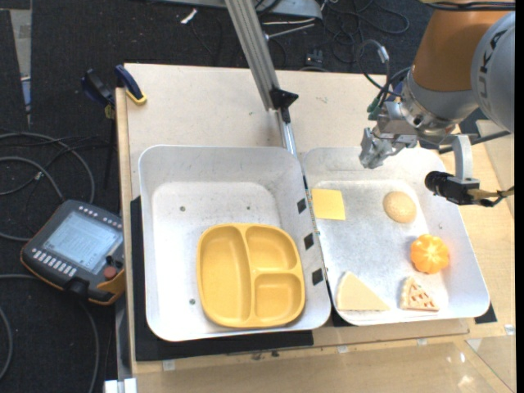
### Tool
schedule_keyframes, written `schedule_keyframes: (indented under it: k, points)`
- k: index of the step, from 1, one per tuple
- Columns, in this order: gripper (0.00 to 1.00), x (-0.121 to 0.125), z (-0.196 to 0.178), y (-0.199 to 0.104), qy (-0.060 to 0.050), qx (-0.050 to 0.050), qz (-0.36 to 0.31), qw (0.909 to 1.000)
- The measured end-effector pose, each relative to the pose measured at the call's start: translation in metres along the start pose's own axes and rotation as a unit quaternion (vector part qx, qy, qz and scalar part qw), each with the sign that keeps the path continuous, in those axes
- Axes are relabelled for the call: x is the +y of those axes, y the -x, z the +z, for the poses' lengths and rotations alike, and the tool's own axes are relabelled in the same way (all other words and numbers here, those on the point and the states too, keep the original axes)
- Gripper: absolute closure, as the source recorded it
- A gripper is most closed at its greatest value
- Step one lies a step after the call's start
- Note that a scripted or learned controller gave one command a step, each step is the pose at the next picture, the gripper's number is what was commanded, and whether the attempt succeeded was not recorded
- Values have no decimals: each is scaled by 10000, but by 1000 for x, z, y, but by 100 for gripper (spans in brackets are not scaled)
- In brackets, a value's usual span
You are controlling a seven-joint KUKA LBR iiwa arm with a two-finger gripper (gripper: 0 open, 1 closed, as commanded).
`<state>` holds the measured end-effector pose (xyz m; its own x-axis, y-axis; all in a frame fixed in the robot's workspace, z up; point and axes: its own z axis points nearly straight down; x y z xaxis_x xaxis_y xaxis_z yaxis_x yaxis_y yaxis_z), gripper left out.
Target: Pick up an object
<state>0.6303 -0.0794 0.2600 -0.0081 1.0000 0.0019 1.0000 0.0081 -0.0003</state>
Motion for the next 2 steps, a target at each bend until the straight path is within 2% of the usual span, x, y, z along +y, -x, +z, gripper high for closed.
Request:
schedule_keyframes:
  k: [2]
  points:
    - [100,-13,12,-99,-4,-4,2,10000]
